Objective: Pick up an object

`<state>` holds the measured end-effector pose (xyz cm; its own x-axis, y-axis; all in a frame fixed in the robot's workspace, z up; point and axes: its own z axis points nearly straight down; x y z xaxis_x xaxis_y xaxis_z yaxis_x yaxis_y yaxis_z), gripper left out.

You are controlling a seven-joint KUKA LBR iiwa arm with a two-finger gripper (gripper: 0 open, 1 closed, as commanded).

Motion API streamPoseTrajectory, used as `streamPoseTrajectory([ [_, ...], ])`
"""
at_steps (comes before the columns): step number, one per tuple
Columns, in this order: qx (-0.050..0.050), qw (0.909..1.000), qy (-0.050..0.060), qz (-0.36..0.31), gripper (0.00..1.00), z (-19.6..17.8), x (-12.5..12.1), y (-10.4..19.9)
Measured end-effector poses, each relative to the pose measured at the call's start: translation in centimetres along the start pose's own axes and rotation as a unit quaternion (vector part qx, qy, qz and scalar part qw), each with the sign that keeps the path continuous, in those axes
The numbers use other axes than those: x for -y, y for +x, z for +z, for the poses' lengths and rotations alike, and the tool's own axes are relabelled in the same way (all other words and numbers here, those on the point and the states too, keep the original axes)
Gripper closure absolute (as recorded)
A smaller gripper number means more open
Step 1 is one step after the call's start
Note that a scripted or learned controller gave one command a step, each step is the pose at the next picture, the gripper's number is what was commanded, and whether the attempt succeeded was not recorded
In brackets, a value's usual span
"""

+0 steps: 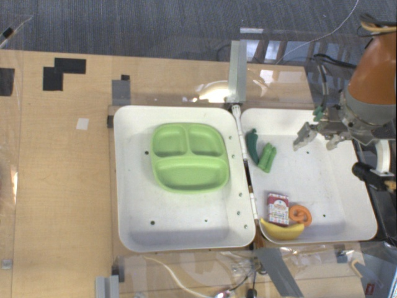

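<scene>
On the table (56, 185), two white bins sit side by side. The left bin (133, 222) holds a green divided plate (189, 157). The right bin (335, 191) holds green pieces (260, 152) at upper left, and a small carton (277, 207), orange ring (300, 215) and banana (282, 230) at the bottom. The tool (317, 136) hangs at frame right, fingers apart, empty.

Your candidates, all in right bin: two green pieces (260, 152) touching near left wall; red box (278, 208), orange ring (300, 215), banana (282, 230) clustered at front-left corner.

Grey arm (372, 107) – orange band, black cables, pale metal gripper (318, 138).
</scene>
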<state>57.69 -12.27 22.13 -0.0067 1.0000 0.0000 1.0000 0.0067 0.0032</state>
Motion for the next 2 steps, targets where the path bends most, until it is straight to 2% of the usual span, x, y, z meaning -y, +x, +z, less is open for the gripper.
streamPoseTrajectory([
  [1,0.0,0.9959,0.0,-0.091,0.0,9.2,-1.9,3.3],
  [2,0.001,0.9942,-0.005,-0.108,0.0,13.1,-5.3,2.5],
])
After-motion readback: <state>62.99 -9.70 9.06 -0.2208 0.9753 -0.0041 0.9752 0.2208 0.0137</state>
